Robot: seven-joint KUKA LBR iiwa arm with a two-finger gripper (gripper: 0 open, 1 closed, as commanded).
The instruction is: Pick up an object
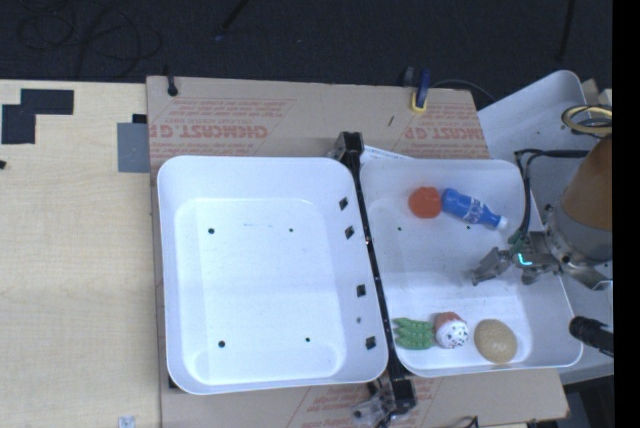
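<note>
While the arm is reaching in from the right, its gripper (512, 266) is hovering low over the right bin (520, 361), with no object seen held in it.

Whether the gripper is open or closed is not showing clearly enough to tell. Five objects are lying in the right bin: an orange ball (425, 202) and a blue bottle (470, 208) are sitting just beside each other near the far wall, up and to the left of the gripper, while a green toy (412, 332), a red-and-white ball (451, 330) and a tan oval object (495, 340) are lining the near wall below it. All five are lying apart from the gripper. The left bin (175, 216) is sitting alongside, on a cardboard sheet (300, 121).
</note>
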